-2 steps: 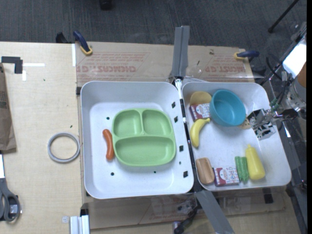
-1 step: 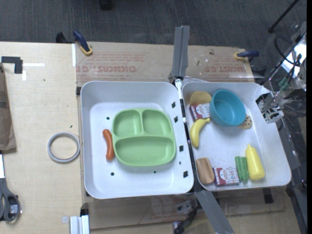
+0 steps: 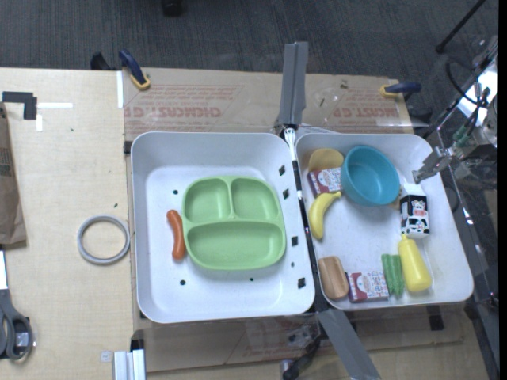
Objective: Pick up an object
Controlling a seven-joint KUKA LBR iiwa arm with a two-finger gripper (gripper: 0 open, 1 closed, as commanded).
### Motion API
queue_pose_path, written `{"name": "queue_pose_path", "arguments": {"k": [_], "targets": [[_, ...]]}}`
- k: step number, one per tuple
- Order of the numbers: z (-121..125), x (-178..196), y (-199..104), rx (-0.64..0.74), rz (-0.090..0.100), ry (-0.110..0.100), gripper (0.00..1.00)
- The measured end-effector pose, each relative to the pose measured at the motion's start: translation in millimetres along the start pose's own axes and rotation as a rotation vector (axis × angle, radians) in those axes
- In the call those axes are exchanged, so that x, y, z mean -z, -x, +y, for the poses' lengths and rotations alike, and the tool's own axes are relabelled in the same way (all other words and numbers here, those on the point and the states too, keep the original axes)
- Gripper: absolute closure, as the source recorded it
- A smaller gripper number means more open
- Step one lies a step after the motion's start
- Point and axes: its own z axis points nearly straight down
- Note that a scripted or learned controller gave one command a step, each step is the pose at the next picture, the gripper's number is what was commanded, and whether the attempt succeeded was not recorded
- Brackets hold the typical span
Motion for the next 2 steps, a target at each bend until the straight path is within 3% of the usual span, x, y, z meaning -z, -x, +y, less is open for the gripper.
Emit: {"name": "queue_pose_path", "arguments": {"k": [1, 2], "targets": [[-16.9, -148.4, 5.1, 0.051, 0.006, 0.003, 0.00], [-17.5, -140.2, 6.7, 0.050, 0.002, 0.002, 1.00]]}}
